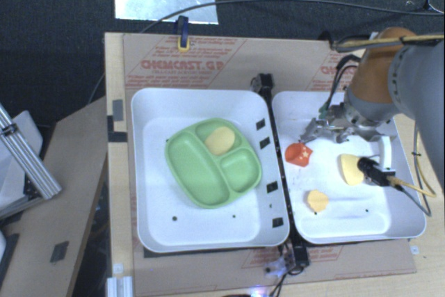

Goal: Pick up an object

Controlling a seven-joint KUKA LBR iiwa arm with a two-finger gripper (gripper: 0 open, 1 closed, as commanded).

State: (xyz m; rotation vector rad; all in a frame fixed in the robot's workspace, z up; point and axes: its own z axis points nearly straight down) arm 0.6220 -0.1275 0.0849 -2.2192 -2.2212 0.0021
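Three small pieces lie by the gripper (325,135) in the right bin (410,222).
Fingers (311,130) spread, holding nothing; red piece (299,154) just beside one fingertip, larger yellow piece (351,169) near, smaller yellow piece (318,201) farther.

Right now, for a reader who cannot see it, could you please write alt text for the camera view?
The grey arm's gripper is over the right bin, close to a red object; a larger yellow piece and a smaller yellow piece lie nearby. In the left bin, a green divided tray holds a yellow lump in one compartment.
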